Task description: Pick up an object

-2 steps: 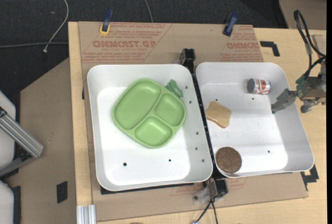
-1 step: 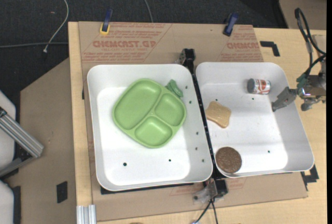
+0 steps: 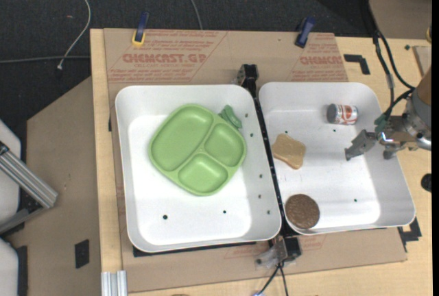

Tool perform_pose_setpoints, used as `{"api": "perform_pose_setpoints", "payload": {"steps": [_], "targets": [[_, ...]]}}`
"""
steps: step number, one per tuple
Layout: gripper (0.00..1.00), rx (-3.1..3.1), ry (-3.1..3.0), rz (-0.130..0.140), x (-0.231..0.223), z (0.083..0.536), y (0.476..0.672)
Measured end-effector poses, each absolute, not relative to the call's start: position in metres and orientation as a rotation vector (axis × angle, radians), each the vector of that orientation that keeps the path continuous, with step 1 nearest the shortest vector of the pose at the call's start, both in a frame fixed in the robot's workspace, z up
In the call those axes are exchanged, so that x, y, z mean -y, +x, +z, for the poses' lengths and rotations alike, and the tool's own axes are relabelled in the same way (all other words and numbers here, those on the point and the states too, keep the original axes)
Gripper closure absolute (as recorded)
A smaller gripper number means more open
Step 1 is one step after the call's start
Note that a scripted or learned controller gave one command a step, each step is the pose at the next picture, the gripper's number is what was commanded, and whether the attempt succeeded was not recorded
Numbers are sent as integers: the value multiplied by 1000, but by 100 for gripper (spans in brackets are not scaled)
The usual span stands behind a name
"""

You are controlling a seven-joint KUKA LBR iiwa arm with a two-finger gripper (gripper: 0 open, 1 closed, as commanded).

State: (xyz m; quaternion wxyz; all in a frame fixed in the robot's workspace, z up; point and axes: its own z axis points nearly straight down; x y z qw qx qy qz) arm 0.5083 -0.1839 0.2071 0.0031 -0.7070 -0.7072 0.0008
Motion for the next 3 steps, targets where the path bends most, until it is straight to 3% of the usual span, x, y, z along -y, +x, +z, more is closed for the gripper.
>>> {"api": "perform_pose_setpoints", "payload": {"steps": [2, 3], "targets": [[0, 2216, -2218, 3, 179, 114, 496], [100, 2221, -2221, -2, 179, 128, 498]]}}
